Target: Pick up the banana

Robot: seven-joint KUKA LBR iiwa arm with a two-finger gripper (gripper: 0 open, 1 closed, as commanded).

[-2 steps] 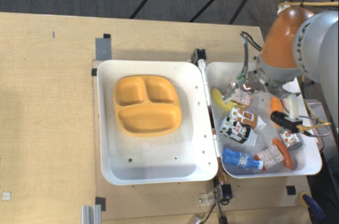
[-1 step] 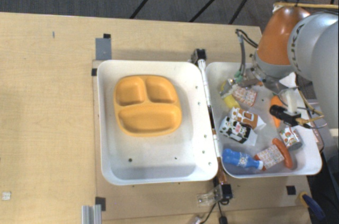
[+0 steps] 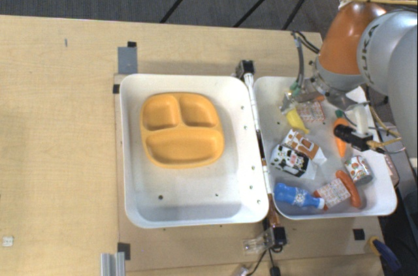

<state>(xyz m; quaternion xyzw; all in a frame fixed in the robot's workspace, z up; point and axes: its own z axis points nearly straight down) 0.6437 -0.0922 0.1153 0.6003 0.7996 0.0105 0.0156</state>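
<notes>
Two shallow white bins are seen from above on a pale wooden bench. In the left bin a yellow-orange divided plate is set, with three compartments. The right bin is cluttered with small items. The banana is found near the upper left of that bin: a small, short, bright yellow piece, only partly seen, lying just beside a pale printed packet. The gripper is lowered over the bin's upper left corner, directly above the banana, and is carried by the grey arm with its orange band. Whether the claw is apart or together cannot be told. A blue bottle is laid along the bin's near edge, and a black-and-white carton is placed near the middle.
</notes>
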